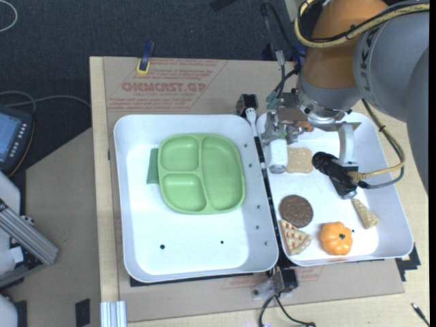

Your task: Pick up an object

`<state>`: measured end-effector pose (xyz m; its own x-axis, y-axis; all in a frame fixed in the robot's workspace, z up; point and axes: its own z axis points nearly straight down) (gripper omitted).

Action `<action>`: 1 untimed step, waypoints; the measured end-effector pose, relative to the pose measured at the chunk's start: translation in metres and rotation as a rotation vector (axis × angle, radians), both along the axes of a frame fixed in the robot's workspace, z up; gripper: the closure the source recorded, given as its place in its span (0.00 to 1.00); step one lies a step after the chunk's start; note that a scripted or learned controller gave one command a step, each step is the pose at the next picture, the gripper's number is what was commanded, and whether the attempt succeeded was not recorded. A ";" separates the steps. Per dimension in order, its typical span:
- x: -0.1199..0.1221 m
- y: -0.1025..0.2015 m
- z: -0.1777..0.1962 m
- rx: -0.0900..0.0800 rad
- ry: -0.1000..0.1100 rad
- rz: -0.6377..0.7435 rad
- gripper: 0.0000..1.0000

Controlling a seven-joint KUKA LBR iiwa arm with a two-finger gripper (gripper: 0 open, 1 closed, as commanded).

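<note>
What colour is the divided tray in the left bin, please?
Light green tray, seen in the camera view.

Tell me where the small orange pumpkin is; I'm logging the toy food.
The small orange plastic pumpkin sits in the right white bin, near its front edge, with the pizza-slice toy to the image's left and the round brown cookie just behind that.

Bright even overhead light; white bins (129, 203) near glare; soft shadows; focus sharp, slight noise on dark floor (68, 19).
</note>
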<state>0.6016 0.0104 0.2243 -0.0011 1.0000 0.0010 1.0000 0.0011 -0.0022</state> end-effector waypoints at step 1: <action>0.005 -0.007 0.011 -0.001 -0.005 -0.001 1.00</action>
